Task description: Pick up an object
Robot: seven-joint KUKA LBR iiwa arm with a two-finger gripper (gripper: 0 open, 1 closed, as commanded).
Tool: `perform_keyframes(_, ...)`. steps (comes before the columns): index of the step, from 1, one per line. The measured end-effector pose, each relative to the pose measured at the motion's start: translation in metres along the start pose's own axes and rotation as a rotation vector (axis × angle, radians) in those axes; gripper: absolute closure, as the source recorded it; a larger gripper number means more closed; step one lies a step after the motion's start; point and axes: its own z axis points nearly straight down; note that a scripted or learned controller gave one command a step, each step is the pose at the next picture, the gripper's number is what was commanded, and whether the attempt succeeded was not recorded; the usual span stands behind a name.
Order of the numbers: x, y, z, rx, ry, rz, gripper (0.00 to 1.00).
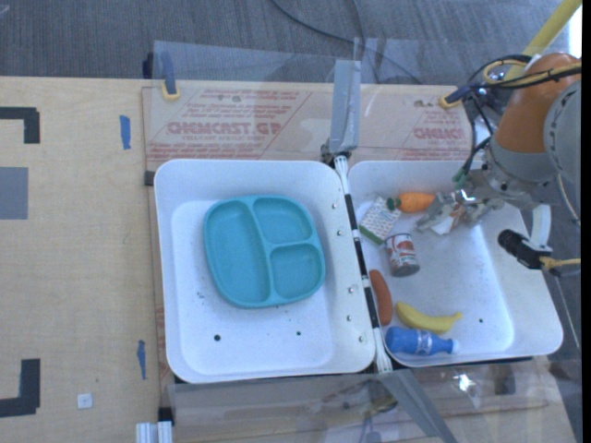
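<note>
Gripper [450, 212] low at upper right of frame, beside small orange carrot [416, 201]; grip state unreadable. Nothing lifted; pick not done.

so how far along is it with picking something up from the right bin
Nothing looks lifted yet: the carrot, can, banana and blue bottle all lie in the right bin. The pincer sits low beside the carrot. Whether it grips anything is unclear. The grasp and lift remain.
</note>
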Motion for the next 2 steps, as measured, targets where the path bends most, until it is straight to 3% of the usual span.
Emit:
perform_keyframes(1,0.002,-0.002,-0.006,0.014,0.001,-0.003,1.00)
perform_keyframes(2,0.025,-0.014,-0.086,-0.050,-0.043,0.018,1.00)
